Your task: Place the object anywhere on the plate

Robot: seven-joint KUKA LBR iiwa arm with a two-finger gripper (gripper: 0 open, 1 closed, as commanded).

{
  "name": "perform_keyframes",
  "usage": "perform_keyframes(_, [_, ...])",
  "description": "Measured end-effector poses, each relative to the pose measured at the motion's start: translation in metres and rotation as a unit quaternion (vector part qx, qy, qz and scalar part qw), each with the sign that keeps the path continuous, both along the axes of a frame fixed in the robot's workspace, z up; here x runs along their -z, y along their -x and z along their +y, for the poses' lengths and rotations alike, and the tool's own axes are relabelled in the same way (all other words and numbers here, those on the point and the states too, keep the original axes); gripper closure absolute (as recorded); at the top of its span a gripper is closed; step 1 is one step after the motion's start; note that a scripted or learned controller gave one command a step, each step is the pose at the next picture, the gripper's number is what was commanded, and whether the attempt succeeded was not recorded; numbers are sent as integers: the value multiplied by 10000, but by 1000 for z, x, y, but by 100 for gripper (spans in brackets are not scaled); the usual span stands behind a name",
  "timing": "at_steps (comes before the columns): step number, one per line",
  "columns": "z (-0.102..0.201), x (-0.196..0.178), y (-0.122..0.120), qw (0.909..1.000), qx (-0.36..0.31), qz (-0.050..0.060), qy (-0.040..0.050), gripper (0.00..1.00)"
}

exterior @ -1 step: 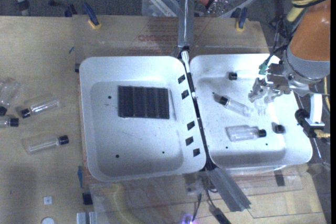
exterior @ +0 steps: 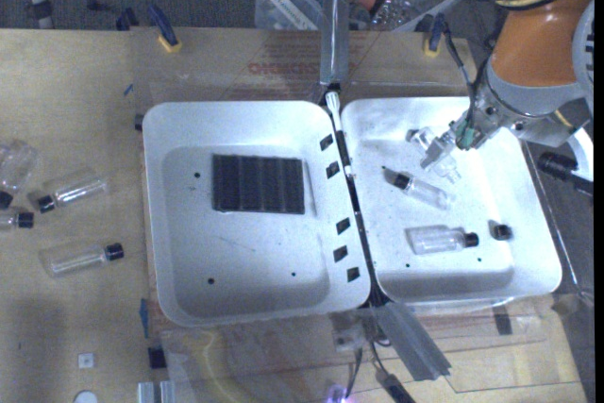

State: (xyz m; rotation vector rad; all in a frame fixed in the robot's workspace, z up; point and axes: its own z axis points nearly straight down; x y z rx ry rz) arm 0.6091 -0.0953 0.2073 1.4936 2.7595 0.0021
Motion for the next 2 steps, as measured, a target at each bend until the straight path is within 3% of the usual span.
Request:
perform_keyframes(1, [57,-49,-58,9886,1507,4,-3,100])
perform_keyframes(2, [77,-164,-43,9088,4172,4,-8,100])
